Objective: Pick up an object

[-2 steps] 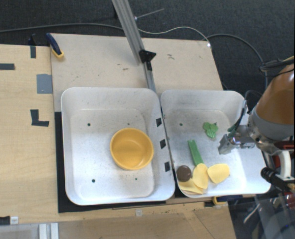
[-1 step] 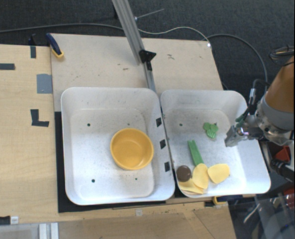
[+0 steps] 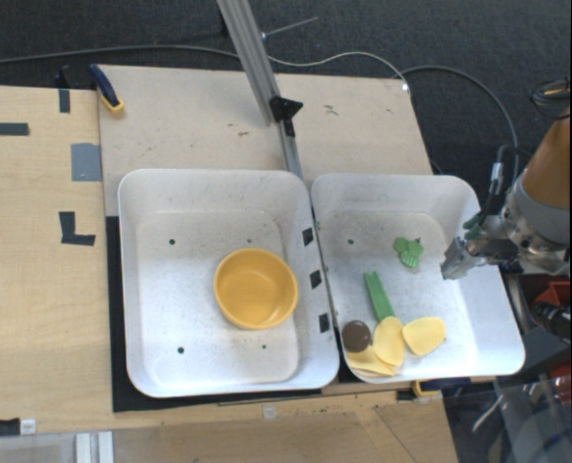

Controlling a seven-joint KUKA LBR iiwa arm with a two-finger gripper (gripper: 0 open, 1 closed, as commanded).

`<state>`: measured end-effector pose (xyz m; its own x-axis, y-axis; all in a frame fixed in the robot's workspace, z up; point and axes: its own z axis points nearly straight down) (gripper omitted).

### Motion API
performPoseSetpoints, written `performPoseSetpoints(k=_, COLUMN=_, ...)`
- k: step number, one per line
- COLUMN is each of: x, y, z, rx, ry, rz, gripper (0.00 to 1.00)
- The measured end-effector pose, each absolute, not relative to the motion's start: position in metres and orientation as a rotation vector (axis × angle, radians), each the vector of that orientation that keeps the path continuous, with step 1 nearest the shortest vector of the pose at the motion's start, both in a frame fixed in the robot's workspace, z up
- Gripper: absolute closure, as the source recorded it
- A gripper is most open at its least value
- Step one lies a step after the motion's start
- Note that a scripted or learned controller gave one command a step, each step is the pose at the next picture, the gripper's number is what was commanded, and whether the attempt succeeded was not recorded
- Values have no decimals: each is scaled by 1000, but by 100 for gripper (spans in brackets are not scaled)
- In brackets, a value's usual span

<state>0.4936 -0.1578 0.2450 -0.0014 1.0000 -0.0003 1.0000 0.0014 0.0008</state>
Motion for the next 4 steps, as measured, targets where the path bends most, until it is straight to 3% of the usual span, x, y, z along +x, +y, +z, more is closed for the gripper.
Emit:
performPoseSetpoints(k=2, x=533, y=-66, z=226, rx=2216, ry=2231, rz=-1, gripper=100)
performPoseSetpoints(k=3, x=544, y=-13, z=229, rx=2214, ry=2231, rz=0, gripper=100)
performPoseSetpoints(k=4, x=570, y=38, z=238, rx=2214, ry=2230, rz=2, gripper=100)
